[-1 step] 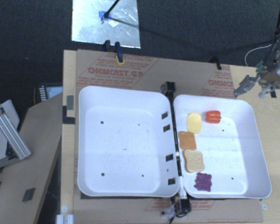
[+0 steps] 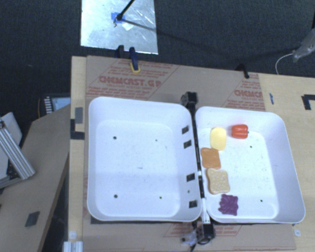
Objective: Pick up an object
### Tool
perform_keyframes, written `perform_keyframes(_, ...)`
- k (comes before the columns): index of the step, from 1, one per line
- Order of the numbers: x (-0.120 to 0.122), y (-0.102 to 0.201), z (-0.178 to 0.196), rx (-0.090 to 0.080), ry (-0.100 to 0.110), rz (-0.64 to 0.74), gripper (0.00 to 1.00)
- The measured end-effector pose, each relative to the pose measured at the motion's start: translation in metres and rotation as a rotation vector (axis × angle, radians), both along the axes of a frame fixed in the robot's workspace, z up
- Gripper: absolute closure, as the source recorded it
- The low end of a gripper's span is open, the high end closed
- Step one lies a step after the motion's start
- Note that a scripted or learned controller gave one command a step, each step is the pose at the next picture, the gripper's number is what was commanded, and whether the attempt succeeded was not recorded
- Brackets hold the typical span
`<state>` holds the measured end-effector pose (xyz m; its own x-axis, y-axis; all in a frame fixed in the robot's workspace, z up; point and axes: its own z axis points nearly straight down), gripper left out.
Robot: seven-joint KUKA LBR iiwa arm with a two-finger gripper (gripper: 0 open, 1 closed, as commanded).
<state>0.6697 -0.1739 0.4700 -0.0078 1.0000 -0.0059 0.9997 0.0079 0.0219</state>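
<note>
Several small toy foods lie in the right bin (image 2: 282, 156), along its left side. A red pepper-like piece (image 2: 240, 131) sits farthest back, with a pale yellow rounded piece (image 2: 218, 137) just left of it. Below that come an orange-brown flat piece (image 2: 211, 158), a tan slice of toast (image 2: 218, 180), and a purple bunch of grapes (image 2: 228, 204) nearest the front.
The left bin (image 2: 101, 146) stands beside the right one, joined by a strip of black clips (image 2: 190, 153). Both rest on a cardboard sheet (image 2: 133, 79) on the bench. A shiny metal plate (image 2: 120, 21) lies on the dark floor behind.
</note>
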Motion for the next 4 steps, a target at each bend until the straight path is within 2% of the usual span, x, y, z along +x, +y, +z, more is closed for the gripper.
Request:
perform_keyframes(1,0.0,-0.001,0.0,0.002,0.014,0.003,1.0)
perform_keyframes(2,-0.067,-0.034,0.063,0.004,0.017,-0.009,1.0)
perform_keyframes(3,-0.103,0.036,0.066,0.007,0.02,0.0,1.0)
perform_keyframes(4,-0.12,0.116,0.065,0.008,0.019,0.004,1.0)
